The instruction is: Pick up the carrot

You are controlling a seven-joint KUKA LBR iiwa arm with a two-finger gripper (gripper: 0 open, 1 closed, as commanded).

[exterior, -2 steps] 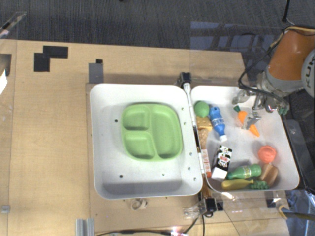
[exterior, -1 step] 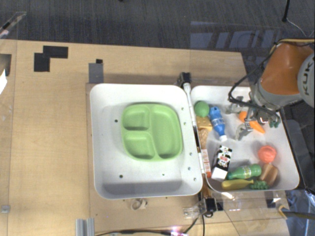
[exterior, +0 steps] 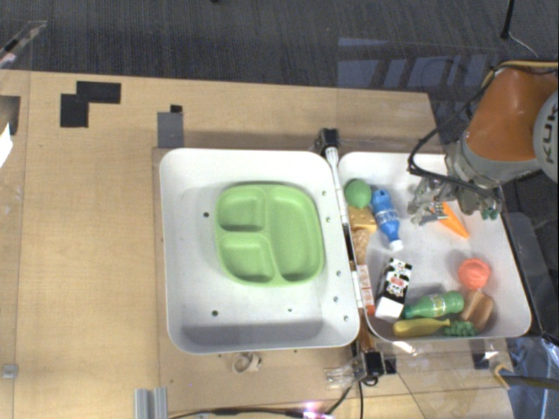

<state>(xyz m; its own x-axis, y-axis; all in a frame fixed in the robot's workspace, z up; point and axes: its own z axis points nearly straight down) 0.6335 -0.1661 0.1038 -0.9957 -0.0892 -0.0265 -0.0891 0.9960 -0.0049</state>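
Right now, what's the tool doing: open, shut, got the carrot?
Tool: over the right bin's far side, right at the carrot. Open or shut cannot be told from this view, nor whether it has the carrot.

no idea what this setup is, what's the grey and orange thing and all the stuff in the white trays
It is a robot arm, filmed by one camera fixed above a wooden bench and looking down at a slant. Its gripper hangs over the right bin, right beside an orange carrot; I cannot tell whether it holds it. That bin also has a blue bottle, a green ball, a small milk carton and other toy foods. The left bin holds a green divided plate.
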